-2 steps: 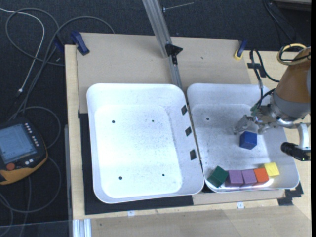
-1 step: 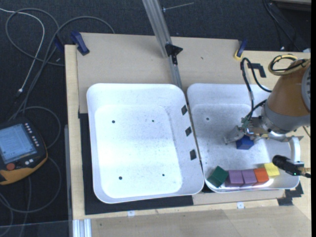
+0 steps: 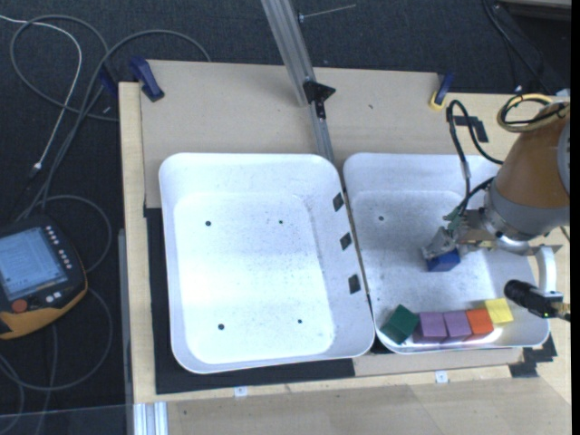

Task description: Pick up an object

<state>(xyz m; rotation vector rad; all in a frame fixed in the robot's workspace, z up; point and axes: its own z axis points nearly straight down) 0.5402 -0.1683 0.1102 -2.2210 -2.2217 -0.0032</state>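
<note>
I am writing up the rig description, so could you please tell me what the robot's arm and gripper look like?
The arm is a thick, rounded body with a broad orange band above a grey wrist section. The gripper at its tip is small, grey and metallic-looking. A thin black cable loops up from the wrist area.

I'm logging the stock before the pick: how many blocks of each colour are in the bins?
Green block: 1
Purple blocks: 2
Orange block: 1
Yellow block: 1
Blue block, at the tool: 1
Total: 6, all in the right bin.
</note>
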